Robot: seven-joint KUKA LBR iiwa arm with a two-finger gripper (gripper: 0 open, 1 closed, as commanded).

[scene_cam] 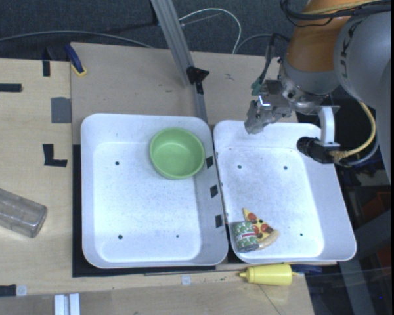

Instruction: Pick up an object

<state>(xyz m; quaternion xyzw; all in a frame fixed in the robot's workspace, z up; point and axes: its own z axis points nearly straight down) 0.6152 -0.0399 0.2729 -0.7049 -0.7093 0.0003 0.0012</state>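
Observation:
A green bowl [177,153] sits upright in the left bin [105,182], near its back right corner. A small colourful object with a pizza-slice print [253,233] lies in the right bin [315,202], against its front left corner. My gripper [257,123] hangs above the back rim of the right bin, well away from both objects. Nothing shows between its fingers.
A yellow bottle [270,275] lies on the bench just in front of the right bin. A clear plastic cylinder [13,210] rests at the far left. A grey metal pole [174,35] slants down to the gap between the bins.

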